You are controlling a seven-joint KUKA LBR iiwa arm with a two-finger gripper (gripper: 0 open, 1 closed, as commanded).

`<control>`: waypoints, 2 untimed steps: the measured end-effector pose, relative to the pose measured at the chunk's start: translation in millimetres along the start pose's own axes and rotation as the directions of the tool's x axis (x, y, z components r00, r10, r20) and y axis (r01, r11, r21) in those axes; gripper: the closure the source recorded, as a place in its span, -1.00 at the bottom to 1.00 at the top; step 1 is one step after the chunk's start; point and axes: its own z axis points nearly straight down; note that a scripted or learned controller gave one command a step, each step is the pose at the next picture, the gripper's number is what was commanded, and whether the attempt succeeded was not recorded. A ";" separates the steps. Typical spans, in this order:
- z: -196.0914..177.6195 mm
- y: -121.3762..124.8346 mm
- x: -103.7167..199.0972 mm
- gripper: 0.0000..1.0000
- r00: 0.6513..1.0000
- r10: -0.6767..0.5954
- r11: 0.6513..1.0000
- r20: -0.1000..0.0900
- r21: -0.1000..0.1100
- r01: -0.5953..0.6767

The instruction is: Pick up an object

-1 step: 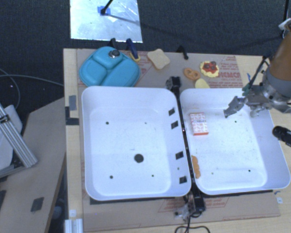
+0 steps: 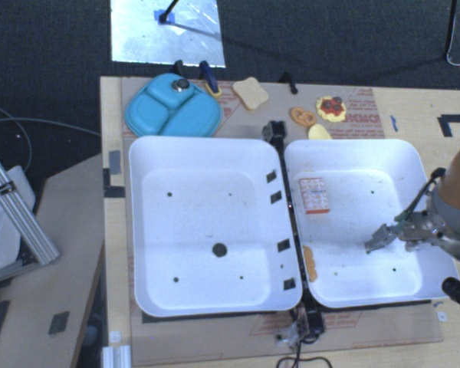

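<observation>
gripper (image 2: 377, 241) low over right bin (image 2: 414, 163), fingers look nearly closed, nothing visible between them. nearest targets: flat card (image 2: 314, 195) up-left of it, well apart; small orange piece (image 2: 310, 264) at bin's left wall, long axis along the wall.

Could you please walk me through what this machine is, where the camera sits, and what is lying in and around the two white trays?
One camera looks down at a slant on a bench. The grey robot arm enters from the right; its two-finger gripper hangs over the right shallow white bin, with nothing visibly between its fingers. That bin holds a small white card with red print and an orange piece by its left wall. The left white bin holds a small dark round object. Behind the bins lie a blue divided plate, a toy bread slice and a few small toy foods.
</observation>
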 end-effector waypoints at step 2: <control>67.8 44.8 30.7 -1.00 1.000 -0.002 1.000 0.003 -0.019 0.002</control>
